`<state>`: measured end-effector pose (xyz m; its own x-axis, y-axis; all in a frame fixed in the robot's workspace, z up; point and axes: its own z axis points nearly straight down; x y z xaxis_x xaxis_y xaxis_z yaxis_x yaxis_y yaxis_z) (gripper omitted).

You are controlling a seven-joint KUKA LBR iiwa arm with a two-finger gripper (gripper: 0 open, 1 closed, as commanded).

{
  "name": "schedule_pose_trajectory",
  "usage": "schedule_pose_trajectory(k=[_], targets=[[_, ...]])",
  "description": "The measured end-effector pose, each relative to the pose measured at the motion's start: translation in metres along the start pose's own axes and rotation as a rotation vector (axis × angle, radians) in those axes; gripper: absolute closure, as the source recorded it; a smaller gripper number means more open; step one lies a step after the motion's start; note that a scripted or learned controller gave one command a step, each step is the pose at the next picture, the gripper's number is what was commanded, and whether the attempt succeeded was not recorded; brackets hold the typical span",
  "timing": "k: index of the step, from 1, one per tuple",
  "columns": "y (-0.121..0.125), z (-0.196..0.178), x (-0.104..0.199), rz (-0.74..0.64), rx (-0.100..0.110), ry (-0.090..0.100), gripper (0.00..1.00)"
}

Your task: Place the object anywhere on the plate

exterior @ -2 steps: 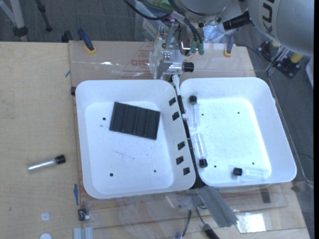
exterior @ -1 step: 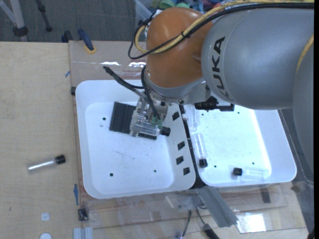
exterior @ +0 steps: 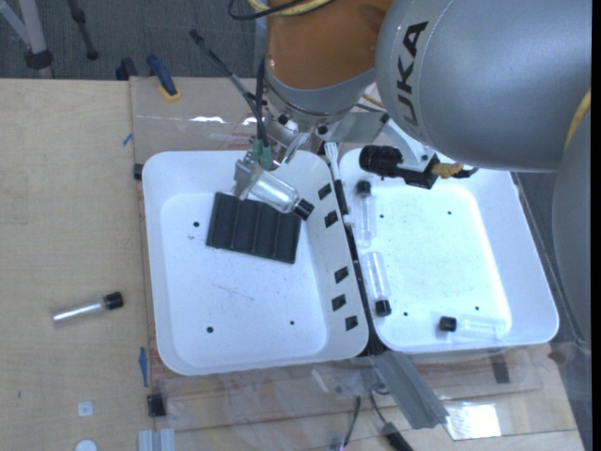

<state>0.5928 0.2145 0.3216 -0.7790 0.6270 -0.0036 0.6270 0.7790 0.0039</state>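
Wooden bench (exterior: 66,205); white bins (exterior: 188,336); dark carpet (exterior: 122,17) behind

We see an evenly bright scene lit from above. The two shallow white plastic bins (exterior: 178,346) glare nearly blown out, with soft shadow under the big grey metal arm (exterior: 488,73), which looms slightly blurred. Below the two-finger gripper (exterior: 252,172) the ribbed black rectangular plate (exterior: 252,231) stays sharp.

We count two white bins (exterior: 178,346), one black ridged plate (exterior: 252,229) and what look like five clear black-capped vials (exterior: 86,306).
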Motion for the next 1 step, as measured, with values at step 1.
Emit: schedule_pose_trajectory(k=[1], targets=[[0.0372,-0.1110,-0.0585,-0.276,-0.002,-0.002,1.00]])
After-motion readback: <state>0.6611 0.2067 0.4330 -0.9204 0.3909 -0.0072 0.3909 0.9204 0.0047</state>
